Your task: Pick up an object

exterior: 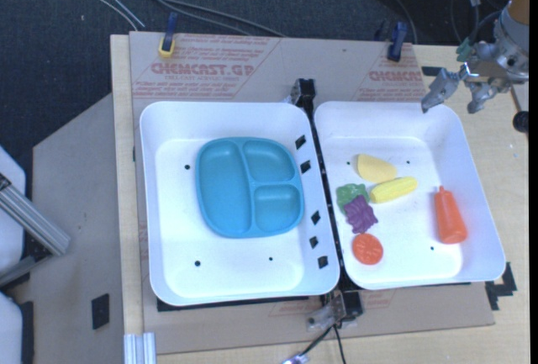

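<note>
Taking the right bin [471, 154] as the landmark, its near part holds an orange-red round toy [367, 249], lying close to the bin's left wall. Just beyond that lies a purple grape bunch [361, 213], and touching the bunch on its far side is a green leafy piece [350, 193]. Toward the bin's right wall, well apart from these, an orange bottle-shaped toy [450, 217] lies lengthwise, its narrow end pointing to the far side. Near the bin's middle a yellow corn cob [393, 189] lies tilted, just beside the green piece, and a yellow wedge [375, 167] sits just beyond the cob. To the left of this bin, across the black divider, the left bin [168, 186] bears a blue compartment plate [250, 186]. Farthest off, above the right bin's far right corner and outside its rim, hangs the gripper [459, 92], its two fingers spread apart with nothing between them, over the brown board [252, 68] beneath both bins.
</note>
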